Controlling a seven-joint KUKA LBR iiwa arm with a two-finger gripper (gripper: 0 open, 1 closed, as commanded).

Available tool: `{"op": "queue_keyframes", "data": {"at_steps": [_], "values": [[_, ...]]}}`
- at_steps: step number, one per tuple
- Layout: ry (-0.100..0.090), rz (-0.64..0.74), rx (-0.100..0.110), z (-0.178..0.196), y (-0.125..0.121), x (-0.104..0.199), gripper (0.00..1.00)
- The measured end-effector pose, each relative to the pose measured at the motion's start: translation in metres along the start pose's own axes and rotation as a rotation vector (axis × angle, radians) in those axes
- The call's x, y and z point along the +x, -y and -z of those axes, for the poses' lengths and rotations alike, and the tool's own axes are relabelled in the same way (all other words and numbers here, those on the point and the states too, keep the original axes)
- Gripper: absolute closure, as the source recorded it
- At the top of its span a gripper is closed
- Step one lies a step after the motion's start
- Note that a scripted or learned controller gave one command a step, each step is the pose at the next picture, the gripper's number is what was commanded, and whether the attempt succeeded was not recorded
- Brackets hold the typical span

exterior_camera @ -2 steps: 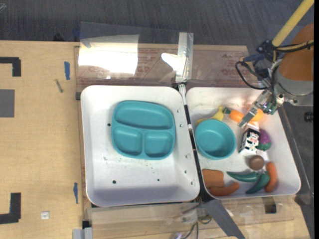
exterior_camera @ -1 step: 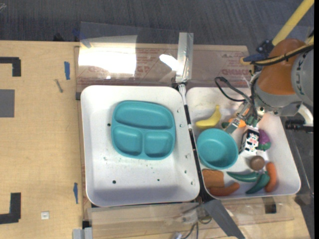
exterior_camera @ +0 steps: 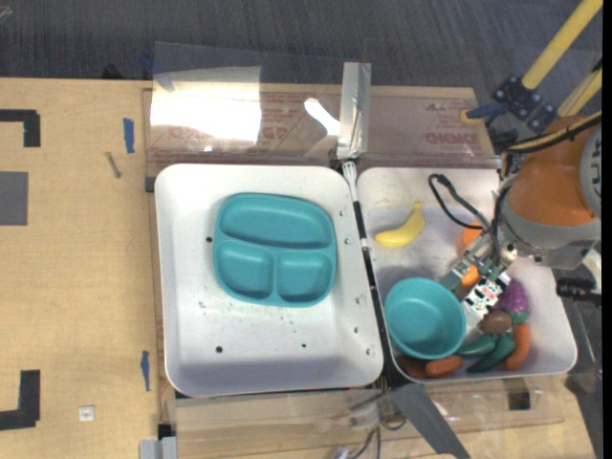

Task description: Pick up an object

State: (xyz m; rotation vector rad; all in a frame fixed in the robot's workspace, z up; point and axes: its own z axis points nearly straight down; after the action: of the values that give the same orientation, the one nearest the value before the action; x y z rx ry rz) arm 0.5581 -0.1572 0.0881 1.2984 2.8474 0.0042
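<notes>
Two shallow white bins sit side by side on the wooden tabletop (exterior_camera: 67, 256). The left bin (exterior_camera: 182, 342) carries one teal divided plate (exterior_camera: 274, 248) with three compartments. The right bin (exterior_camera: 564, 347) holds one yellow banana (exterior_camera: 403, 229) near its far left corner, one teal bowl (exterior_camera: 424, 316) against its near left side, and a crowded cluster along the near right: a purple piece (exterior_camera: 516, 299), a brown piece (exterior_camera: 496, 322), an orange carrot-like piece (exterior_camera: 520, 346), a dark green piece (exterior_camera: 490, 350) and a red-orange piece (exterior_camera: 443, 366) just beside the bowl. The claw (exterior_camera: 481, 280) is low over this cluster, next to the bowl's right rim; whether it is apart or together I cannot tell. A black cable (exterior_camera: 454, 199) loops over the bin behind it. Clear plastic sheeting (exterior_camera: 239, 113) stands behind the bins.
</notes>
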Motion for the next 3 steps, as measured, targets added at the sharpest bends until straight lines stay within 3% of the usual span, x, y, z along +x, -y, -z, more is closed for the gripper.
{"op": "queue_keyframes", "data": {"at_steps": [1, 2, 3], "values": [[0.006, 0.004, -0.003, 0.010, -0.003, -0.002, 1.00], [0.007, 0.128, -0.003, 0.002, 0.024, 0.063, 1.00], [-0.003, 0.409, 0.003, 0.090, 0.046, -0.022, 1.00]]}}
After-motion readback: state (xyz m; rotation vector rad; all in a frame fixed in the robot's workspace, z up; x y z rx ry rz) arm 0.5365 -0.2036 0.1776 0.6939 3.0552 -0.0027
